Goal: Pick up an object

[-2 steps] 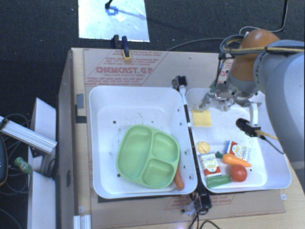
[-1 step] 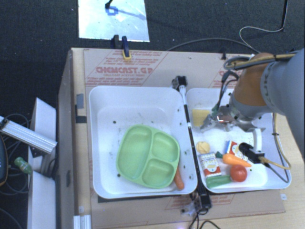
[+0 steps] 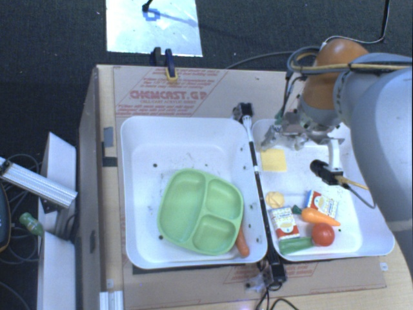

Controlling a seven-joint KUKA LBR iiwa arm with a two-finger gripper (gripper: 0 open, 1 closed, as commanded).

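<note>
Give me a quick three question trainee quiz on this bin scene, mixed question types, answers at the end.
1. True or false: the green tray lies in the left bin.
2. Which is nearest the gripper? A tomato B yellow square C carrot
3. Fill in: the sausage lies in the ___ bin.

Key: 1 true; 2 B; 3 left.
</note>
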